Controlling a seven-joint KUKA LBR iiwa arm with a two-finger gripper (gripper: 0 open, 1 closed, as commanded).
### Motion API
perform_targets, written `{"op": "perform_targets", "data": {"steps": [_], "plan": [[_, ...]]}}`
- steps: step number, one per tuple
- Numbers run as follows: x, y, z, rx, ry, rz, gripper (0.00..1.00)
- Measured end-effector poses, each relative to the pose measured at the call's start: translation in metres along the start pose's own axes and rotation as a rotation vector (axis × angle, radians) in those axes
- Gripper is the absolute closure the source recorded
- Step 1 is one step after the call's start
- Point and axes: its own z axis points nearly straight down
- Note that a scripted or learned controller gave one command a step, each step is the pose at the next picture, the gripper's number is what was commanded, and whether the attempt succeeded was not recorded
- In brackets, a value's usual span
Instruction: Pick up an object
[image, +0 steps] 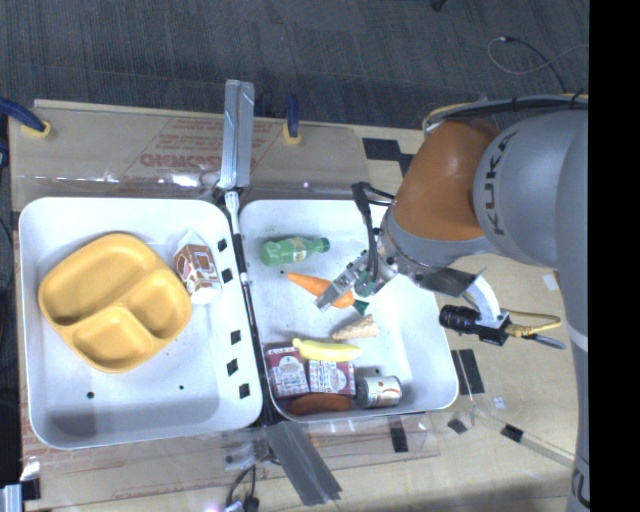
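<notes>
My gripper (345, 287) is low in the right bin (425, 350), at the thick right end of an orange carrot (307, 284). The carrot lies flat with its tip pointing left, and its thick end is partly hidden under the gripper. A green bottle (294, 249) lies just behind the carrot. In front of the gripper is a tan, bread-like piece (355, 327).
At the right bin's front lie a yellow banana (325, 349), a red packet (308, 376), a brown sausage (318, 403) and a small can (380, 390). The left bin (140, 410) holds a yellow divided plate (115, 300) and a brown-and-white packet (197, 268).
</notes>
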Motion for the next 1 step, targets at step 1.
{"op": "perform_targets", "data": {"steps": [1], "plan": [[-0.0061, -0.0156, 0.0112, 0.003, 0.003, 0.185, 1.0]]}}
